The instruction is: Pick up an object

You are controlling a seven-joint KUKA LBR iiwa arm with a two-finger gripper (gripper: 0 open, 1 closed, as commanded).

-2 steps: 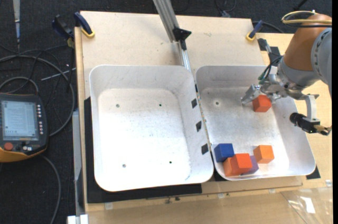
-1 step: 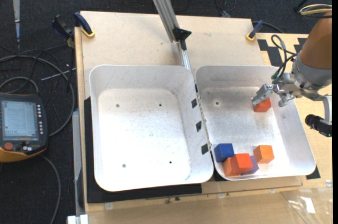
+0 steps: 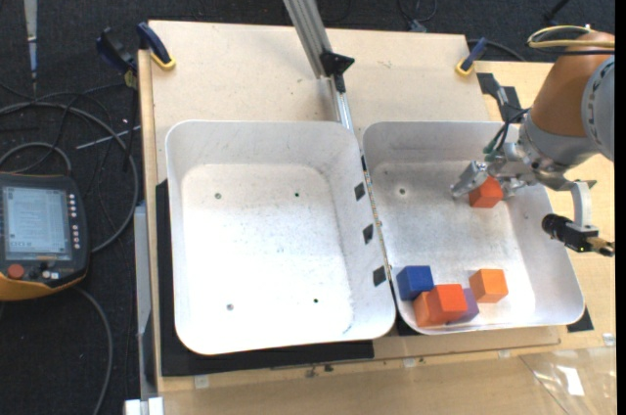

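We see a small orange-red block (image 3: 486,195) clamped between the fingers of the grey gripper (image 3: 481,185) over the right white bin (image 3: 430,149), right of centre, with bare floor around. Blue (image 3: 415,281), orange (image 3: 488,285) and red-orange (image 3: 443,302) cubes crowd the lower rim.

A small orange-red block (image 3: 486,195) is held between the fingers of the two-finger gripper (image 3: 481,183) above the right shallow white bin (image 3: 430,149) (a blue cube (image 3: 415,281) and other blocks are seen near its front edge).

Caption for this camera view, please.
Gripper holds an orange block above the right bin; three blocks lie below.
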